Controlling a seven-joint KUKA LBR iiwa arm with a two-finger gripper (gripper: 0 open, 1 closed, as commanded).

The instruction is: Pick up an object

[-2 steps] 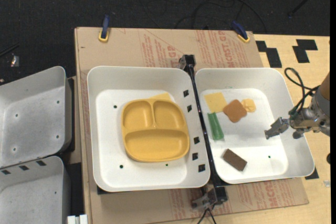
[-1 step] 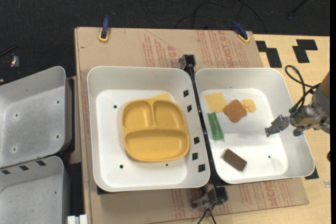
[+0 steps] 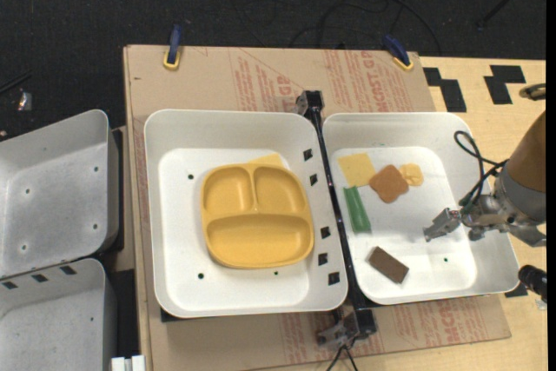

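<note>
The brown block (image 3: pixel 387 264) lies nearest, at the near side of the right bin (image 3: pixel 465 281). It is a dark flat slab, its long axis slanting from far-left to near-right. Nothing touches it.

Further back, by the bin's left wall, the green bar (image 3: pixel 357 208) lies with its long axis running near to far, tilted a little. Just beyond its far end sits a pale yellow square (image 3: pixel 354 168), flat on the floor. To the right of that a tan round piece (image 3: pixel 388 183) rests, overlapping a small yellow piece (image 3: pixel 411 176) at its right.

The gripper (image 3: pixel 441 224) hangs over the right part of this bin, coming in from the right and pointing left. It is well apart from the bar and the block, with bare white floor below. Nothing sits between its fingers; whether they are spread or pressed together, I cannot tell.

The left bin (image 3: pixel 165 213) holds a yellow tray (image 3: pixel 257 216) with three compartments, two small ones far and one long one near.
</note>
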